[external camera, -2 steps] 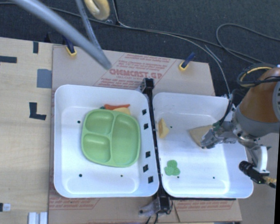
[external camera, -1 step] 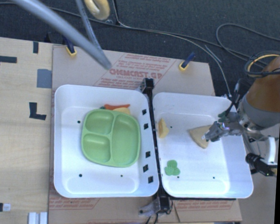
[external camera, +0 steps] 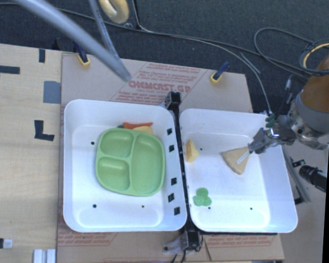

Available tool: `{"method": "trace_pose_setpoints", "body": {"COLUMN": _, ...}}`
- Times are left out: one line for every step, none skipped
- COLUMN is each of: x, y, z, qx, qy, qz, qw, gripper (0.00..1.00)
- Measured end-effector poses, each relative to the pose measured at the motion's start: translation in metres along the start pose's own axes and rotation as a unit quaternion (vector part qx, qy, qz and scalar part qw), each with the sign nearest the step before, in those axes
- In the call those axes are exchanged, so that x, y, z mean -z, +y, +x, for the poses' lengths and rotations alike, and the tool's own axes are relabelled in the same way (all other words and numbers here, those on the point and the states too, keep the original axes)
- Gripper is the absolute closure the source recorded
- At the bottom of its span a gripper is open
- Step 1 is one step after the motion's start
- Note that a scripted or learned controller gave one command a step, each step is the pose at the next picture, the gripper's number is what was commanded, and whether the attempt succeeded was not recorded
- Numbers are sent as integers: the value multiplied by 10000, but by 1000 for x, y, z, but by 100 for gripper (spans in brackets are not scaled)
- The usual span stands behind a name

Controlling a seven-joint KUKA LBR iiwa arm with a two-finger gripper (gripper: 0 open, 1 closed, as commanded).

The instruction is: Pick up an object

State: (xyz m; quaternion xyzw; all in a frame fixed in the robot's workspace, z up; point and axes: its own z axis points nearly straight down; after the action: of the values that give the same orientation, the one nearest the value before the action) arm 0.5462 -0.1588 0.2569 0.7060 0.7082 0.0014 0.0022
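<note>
In the right bin (external camera: 271, 217) a tan wedge-shaped piece (external camera: 233, 161) lies toward the upper right. My gripper (external camera: 248, 153) reaches in from the right and its tip rests at the wedge's upper right edge, touching or nearly touching it. A small pale yellow piece (external camera: 191, 151) sits by the divider on the bin's left side. A little green leafy piece (external camera: 202, 197) lies lower down, near the bin's front left.
The left bin (external camera: 69, 206) holds a green divided plate (external camera: 131, 161), with an orange strip (external camera: 137, 124) and a yellow bit peeking from behind its far edge. A black divider (external camera: 175, 162) runs between the bins. Cables trail behind the bench.
</note>
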Motion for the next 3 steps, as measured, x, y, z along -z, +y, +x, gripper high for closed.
{"method": "trace_pose_setpoints", "body": {"x": 2, "y": -5, "z": 52, "qx": 15, "qy": 13, "qz": 27, "qw": 10000, "gripper": 100}}
{"method": "trace_pose_setpoints", "body": {"x": 4, "y": -9, "z": 108, "qx": 20, "qy": 11, "qz": 30, "qw": 10000, "gripper": 100}}
{"method": "trace_pose_setpoints", "body": {"x": -1, "y": -14, "z": 156, "qx": 12, "qy": 8, "qz": 36, "qw": 10000, "gripper": 100}}
